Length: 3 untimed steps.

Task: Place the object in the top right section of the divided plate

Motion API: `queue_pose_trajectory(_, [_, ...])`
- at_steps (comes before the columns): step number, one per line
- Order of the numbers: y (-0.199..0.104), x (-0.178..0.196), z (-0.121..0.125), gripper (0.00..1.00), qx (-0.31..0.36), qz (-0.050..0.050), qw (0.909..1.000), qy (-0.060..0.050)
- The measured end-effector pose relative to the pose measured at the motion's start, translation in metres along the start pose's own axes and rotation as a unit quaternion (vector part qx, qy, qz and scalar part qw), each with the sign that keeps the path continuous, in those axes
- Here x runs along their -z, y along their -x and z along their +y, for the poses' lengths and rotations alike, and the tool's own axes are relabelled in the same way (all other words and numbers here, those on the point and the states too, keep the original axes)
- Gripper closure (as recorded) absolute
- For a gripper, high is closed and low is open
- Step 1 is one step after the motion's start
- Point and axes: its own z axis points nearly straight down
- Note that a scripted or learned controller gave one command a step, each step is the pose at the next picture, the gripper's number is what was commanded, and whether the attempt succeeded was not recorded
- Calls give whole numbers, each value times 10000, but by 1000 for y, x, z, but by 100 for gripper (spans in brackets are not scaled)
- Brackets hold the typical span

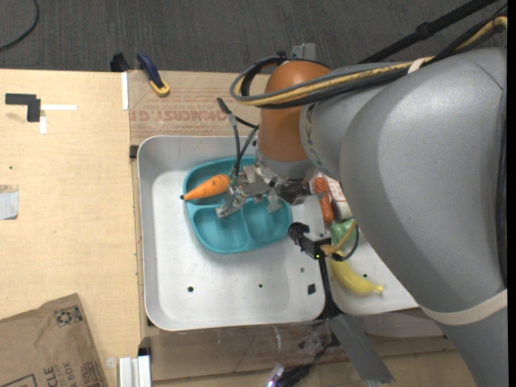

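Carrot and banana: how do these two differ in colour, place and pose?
The carrot is orange; the banana is yellow. The carrot lies on the teal plate in the left bin, while the banana lies in the right bin, partly under the arm. The carrot looks almost straight; the banana curves. Both are long toy foods.

The robot arm [427,176] is big, round and smooth, painted shiny grey. A thin pale line runs around its lower part. Near the wrist sits a fat orange band [286,111]. Black and yellow cables [322,83] loop over the orange part and run along the top of the arm. The end effector [250,192] is small, made of grey metal bits with thin black wires going to it.
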Motion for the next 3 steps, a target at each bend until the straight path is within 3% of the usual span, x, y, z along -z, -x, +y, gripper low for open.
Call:
queue_pose_trajectory(1, [-9, 7, -2, 100, 59, 50, 9999, -67])
queue_pose_trajectory(2, [0, 8, -1, 0, 7, -3, 10000, -29])
queue_pose_trajectory(3, [-10, 13, -3, 100, 54, 74, 9999, -111])
